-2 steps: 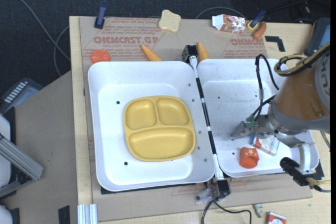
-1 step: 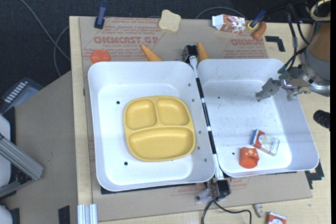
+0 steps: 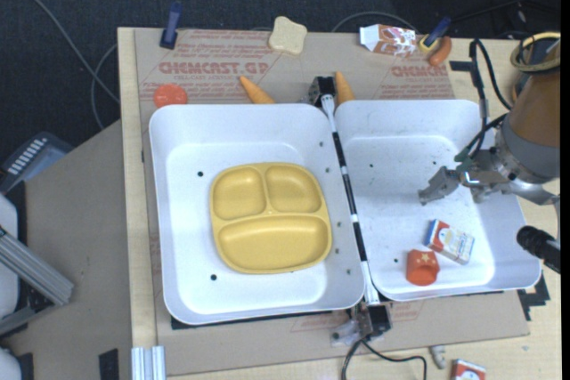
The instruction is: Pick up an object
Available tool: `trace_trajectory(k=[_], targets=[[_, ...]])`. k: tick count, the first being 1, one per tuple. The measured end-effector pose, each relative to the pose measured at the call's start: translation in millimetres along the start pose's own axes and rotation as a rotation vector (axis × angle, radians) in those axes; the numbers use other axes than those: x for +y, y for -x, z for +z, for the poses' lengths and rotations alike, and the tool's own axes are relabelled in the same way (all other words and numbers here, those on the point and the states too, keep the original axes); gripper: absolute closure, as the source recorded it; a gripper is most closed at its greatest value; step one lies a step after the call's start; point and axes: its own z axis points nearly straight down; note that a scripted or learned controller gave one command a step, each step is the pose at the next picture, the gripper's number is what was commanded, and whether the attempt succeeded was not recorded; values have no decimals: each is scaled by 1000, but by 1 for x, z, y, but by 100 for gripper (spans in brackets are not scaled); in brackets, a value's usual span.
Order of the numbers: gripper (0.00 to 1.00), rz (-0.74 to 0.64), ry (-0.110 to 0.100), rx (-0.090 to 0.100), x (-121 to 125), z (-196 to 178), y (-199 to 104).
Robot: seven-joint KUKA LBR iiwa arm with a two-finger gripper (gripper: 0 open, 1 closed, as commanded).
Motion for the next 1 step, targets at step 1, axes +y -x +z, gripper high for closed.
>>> trace_trajectory(k=[1], targets=[[0,1,-1,0,-28,83,-5]])
